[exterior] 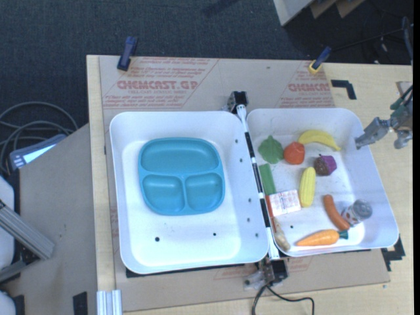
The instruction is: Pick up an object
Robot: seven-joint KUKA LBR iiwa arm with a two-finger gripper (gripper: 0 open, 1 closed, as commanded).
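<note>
The right bin [371,176] holds several toy foods: a yellow banana [318,138], a green leafy piece [270,149], a red tomato [294,153], a purple piece [325,165], a corn cob [307,186], a green stick [266,179], a small white and red carton [285,203], an orange sausage [335,212], a carrot [317,238] and a grey can [359,210]. My gripper [375,131] hangs at the bin's right rim, to the right of the banana and apart from every object. Most of the arm is cut off by the frame's edge.
The left bin [125,195] holds a blue divided plate [182,176]. A black hinge strip [252,176] runs between the bins. Blue and yellow clamps [126,52] pin the board at the back. Cables lie off the bench to the left.
</note>
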